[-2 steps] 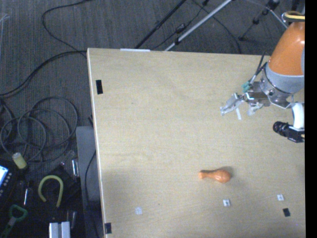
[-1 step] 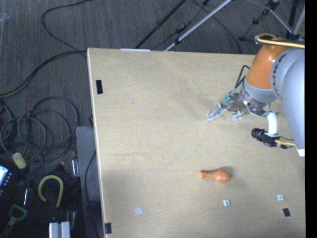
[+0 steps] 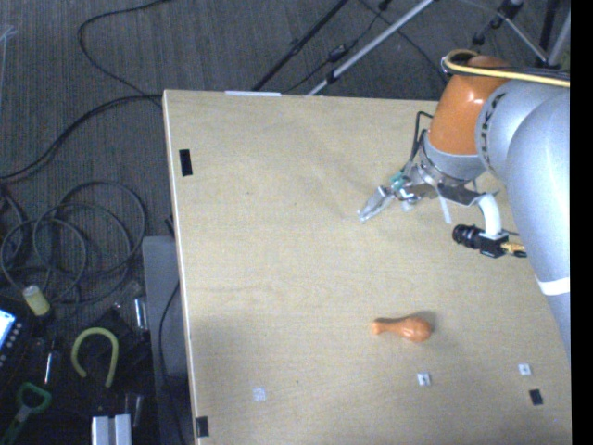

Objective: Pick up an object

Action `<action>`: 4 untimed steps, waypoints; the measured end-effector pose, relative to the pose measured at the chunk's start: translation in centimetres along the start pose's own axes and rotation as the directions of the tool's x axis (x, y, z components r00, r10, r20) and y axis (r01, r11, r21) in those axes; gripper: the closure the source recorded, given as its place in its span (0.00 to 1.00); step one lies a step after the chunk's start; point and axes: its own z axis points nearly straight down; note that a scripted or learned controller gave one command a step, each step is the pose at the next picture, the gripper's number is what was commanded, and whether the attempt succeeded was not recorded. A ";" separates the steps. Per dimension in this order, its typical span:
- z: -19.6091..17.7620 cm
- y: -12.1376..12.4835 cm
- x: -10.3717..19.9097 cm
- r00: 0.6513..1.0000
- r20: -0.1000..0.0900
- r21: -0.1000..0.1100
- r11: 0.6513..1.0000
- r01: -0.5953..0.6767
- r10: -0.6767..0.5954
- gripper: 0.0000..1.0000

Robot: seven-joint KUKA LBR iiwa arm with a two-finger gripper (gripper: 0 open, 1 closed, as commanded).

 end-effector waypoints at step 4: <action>-4.0 1.1 1.6 0.993 -0.001 0.000 0.993 -0.119 0.119 0.00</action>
